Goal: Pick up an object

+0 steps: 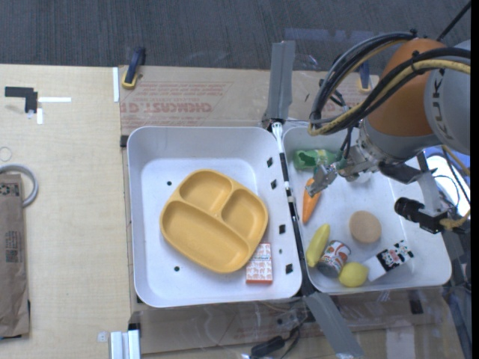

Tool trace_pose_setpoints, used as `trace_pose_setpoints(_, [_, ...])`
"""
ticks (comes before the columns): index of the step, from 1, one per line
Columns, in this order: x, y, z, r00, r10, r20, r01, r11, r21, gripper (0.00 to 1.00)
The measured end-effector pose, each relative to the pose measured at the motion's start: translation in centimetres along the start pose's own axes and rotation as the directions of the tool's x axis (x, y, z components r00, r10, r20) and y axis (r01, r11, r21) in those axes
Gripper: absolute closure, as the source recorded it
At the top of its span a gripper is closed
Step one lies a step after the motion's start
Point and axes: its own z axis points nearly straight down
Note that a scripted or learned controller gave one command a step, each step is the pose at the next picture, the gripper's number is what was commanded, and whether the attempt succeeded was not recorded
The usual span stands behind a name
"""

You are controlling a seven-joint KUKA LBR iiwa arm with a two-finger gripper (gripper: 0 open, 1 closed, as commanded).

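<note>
My gripper (323,179) hangs low in the right bin (434,275), near its left wall. It is just above the upper end of an orange carrot (308,206), which lies lengthwise along that wall. A green object (314,158) lies just behind the gripper in the bin's back left corner. Nothing shows as lifted off the bin floor.
Also in the right bin are a tan round object (365,226), a yellow banana (318,244), a small can (334,258), a lemon (353,274) and a black-and-white carton (394,258). The left bin (150,163) holds a yellow divided plate (215,221) and a red-and-white box (260,265).
</note>
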Motion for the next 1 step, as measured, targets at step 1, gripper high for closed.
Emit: trace_pose_setpoints(1, [-5.48,-0.53,9.37,1.0,-0.03,0.001,0.03,1.0,0.0,0.0])
